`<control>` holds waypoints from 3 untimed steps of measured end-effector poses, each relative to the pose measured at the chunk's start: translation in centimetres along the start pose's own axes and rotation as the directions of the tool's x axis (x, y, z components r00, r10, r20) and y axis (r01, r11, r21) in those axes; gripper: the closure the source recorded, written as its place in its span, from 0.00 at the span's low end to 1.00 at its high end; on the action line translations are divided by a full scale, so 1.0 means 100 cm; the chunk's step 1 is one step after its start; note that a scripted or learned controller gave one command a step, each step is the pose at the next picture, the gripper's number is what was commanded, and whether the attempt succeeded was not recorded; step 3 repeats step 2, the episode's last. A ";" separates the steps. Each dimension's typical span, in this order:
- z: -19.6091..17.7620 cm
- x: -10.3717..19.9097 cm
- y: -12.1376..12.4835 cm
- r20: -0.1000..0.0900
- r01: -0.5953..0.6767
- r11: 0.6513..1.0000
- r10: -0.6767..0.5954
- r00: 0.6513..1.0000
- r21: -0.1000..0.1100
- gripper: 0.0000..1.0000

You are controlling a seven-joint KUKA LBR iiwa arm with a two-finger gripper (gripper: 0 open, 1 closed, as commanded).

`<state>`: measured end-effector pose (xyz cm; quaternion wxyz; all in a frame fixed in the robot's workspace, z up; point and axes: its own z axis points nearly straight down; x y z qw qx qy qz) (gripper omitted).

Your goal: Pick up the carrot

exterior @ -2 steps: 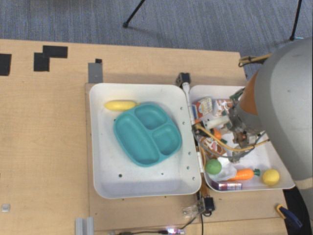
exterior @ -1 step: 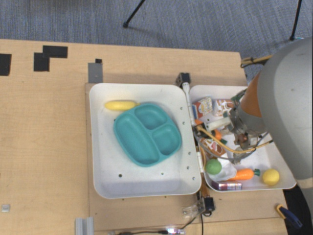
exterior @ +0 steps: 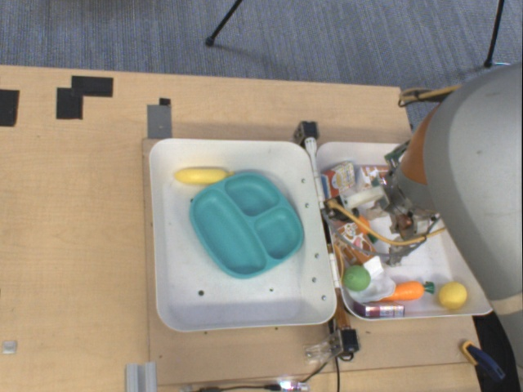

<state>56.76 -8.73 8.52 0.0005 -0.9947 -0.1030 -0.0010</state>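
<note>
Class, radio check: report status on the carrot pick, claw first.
Claw low over right bin, above the clutter. Carrot lies on bin floor, near edge, not gripped. Green ball and yellow lemon flank it.

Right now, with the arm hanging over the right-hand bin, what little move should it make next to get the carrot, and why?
Probably a short shift toward the near edge of the right bin, then down. The gripper sits above the clutter in the middle, while the carrot lies nearer the front, between the green ball and the yellow lemon.
</note>
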 end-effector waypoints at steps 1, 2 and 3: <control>-0.001 -0.017 -0.009 -0.002 0.116 0.993 -0.116 0.993 -0.002 0.00; 0.001 0.032 0.011 0.002 0.000 1.000 0.000 1.000 0.001 0.00; 0.001 0.032 0.011 0.002 0.000 1.000 0.000 1.000 0.001 0.00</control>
